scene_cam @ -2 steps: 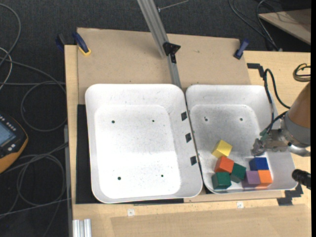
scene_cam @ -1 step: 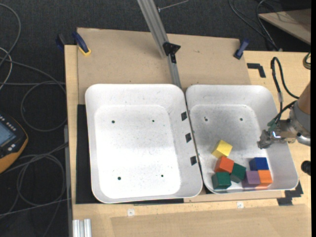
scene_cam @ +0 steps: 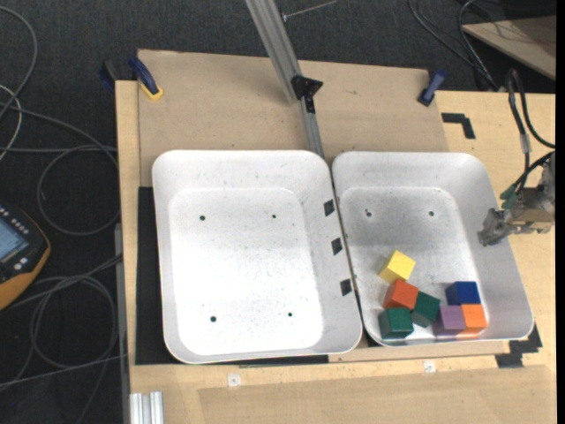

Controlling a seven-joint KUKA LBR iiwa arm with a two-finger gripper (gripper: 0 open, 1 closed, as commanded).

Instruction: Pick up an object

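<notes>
Several small coloured blocks lie clustered in the near corner of the right bin. A yellow block sits at the top of the cluster, with a red-orange block just below it. Two green blocks lie toward the front. A blue block, an orange block and a purple block huddle at the right. My gripper hangs over the right bin's right rim, above and to the right of the blocks, apart from them. Nothing shows in its grasp.
The left bin stands beside the right one, joined by black clips. A slanted metal pole rises behind the bins. Blue clamps hold the board's far corners. Cables trail on the floor at left.
</notes>
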